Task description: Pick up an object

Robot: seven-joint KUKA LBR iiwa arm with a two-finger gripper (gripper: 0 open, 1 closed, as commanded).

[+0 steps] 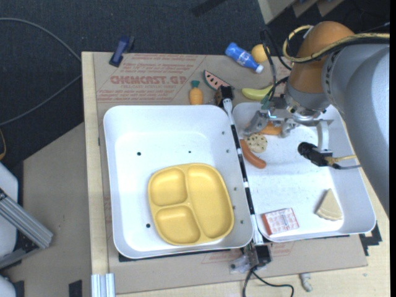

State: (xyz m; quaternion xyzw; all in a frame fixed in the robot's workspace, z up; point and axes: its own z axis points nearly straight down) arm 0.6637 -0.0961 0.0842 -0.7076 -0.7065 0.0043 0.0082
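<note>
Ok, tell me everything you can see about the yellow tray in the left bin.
The yellow tray looks like smooth moulded plastic, a rounded rectangle with three compartments: two on one side and a longer one alongside them. It lies flat and right way up on the floor of the left bin, turned at a slight angle, toward the bin's near right corner. Nothing lies in its compartments, and the gripper is well away, over the right bin.

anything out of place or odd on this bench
Yes. Several toy items lie on the cardboard behind the bins rather than in them: a blue bottle, a watermelon slice, a banana and a small orange piece. A blue clip sits at the cardboard's far left edge. Nothing looks spilled or damaged.
</note>
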